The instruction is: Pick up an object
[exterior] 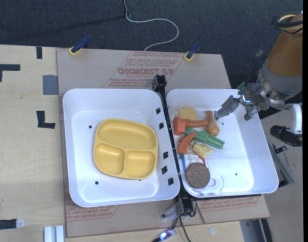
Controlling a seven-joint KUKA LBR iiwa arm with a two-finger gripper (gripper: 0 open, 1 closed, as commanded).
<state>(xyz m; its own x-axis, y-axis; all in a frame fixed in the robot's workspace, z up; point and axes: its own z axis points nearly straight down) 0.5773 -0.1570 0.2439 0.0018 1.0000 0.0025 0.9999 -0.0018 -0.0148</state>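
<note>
- Grey two-finger gripper (229,107): fingers spread apart, holding nothing, at the right white bin's (254,155) two-o'clock corner.
- Orange carrot-shaped toy (212,124): lies unlifted; grasp not yet made.

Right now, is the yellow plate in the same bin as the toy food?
No, the yellow plate lies alone in the left bin, while the toy food is piled in the right bin.

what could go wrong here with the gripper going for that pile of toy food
The food pieces lie crowded and touching against the right bin's divider-side wall, so the gripper may nudge several or pinch two at once. The brown round piece looks flat and wide, so it is likely hard to grasp.
</note>
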